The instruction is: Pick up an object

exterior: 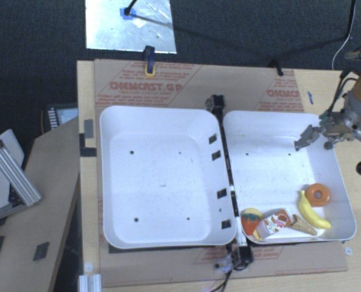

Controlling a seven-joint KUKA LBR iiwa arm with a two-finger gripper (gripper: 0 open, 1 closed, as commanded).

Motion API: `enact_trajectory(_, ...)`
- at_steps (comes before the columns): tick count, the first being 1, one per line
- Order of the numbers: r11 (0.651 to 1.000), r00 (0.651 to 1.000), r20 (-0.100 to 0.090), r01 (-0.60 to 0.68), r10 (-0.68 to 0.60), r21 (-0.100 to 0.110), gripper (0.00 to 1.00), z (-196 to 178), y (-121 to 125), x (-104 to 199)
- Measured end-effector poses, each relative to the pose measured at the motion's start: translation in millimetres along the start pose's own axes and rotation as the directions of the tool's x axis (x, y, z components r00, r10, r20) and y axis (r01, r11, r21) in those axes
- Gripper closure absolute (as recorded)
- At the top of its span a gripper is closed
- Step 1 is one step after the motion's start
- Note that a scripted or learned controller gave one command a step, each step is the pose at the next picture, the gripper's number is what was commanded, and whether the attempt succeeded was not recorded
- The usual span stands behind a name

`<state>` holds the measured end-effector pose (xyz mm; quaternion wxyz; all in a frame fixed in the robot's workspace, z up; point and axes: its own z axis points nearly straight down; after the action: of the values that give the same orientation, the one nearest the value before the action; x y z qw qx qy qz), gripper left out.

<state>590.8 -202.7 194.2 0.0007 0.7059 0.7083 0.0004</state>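
A: Classify the location.

B: Robotics laboratory or test cell. Indicators: a plywood bench [58, 163] carries two shallow white bins [159, 117] side by side, seated on a cardboard sheet [186, 81] printed with red lettering. Black clips [217, 156] run along the seam between the bins.

A: Supporting evidence?

B: A grey robot arm [357, 111] enters at the right edge. Cables [241, 47] run across dark carpet [34, 35]. A reflective metal plate [130, 17] lies on the floor beyond the bench, marked with blue tape. An aluminium extrusion rail [7, 163] stands at the left. The right bin holds toy food items [290, 215], typical test objects.
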Motion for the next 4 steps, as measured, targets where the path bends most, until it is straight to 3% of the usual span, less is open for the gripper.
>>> enact_trajectory(1, 1.000, 1.000, 0.003, 0.006, -0.006, -0.014, 0.00, -121, 10, 37)
enact_trajectory(2, 1.000, 1.000, -0.001, 0.008, -0.008, -0.008, 0.00, -185, 4, 105)
enact_trajectory(3, 1.000, 1.000, 0.001, -0.005, 0.005, 0.002, 0.00, -130, -7, 54)
enact_trajectory(4, 1.000, 1.000, -0.002, 0.013, -0.013, -0.016, 0.00, -264, 3, 168)
